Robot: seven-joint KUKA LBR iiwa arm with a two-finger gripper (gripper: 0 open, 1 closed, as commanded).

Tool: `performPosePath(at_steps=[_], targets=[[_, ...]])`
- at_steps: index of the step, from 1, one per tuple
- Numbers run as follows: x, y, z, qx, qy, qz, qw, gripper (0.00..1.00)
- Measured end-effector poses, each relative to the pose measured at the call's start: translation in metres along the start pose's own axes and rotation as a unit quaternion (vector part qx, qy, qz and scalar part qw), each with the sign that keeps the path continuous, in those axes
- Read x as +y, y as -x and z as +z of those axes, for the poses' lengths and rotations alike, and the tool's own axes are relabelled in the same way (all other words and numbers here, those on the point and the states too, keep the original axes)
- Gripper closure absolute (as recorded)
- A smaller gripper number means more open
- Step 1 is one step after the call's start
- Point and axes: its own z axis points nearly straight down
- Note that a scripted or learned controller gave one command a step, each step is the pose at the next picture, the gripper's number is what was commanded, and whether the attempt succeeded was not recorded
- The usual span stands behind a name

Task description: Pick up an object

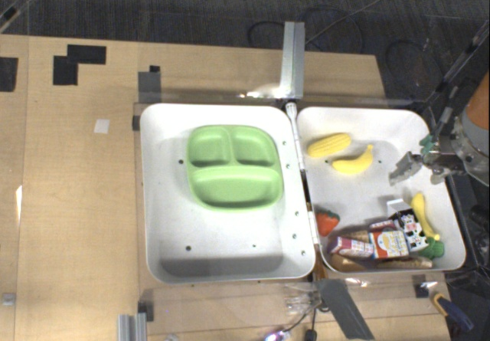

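Observation:
The right bin [383, 119] holds a yellow corn cob [328, 145] and a yellow banana [354, 163] near its back. Along the bin's front lie a red strawberry toy [328, 221], a printed snack packet [383, 241] and a slim yellow banana with a green tip [420, 217]. My gripper [419, 172] hangs over the right side of this bin, right of the banana and above the slim one. Its fingers [402, 169] stand open with nothing between them.
The left bin [164, 201] holds a green divided plate [232, 165]. A metal post [293, 56] rises behind the wall between the two bins. A small white tag [396, 203] lies just below the gripper. Cables run over the dark floor behind.

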Motion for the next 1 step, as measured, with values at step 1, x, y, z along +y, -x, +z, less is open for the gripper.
performPosePath(at_steps=[1], targets=[[0.0012,0.0092,-0.0607,-0.001,0.001,0.049,0.9988,0.0]])
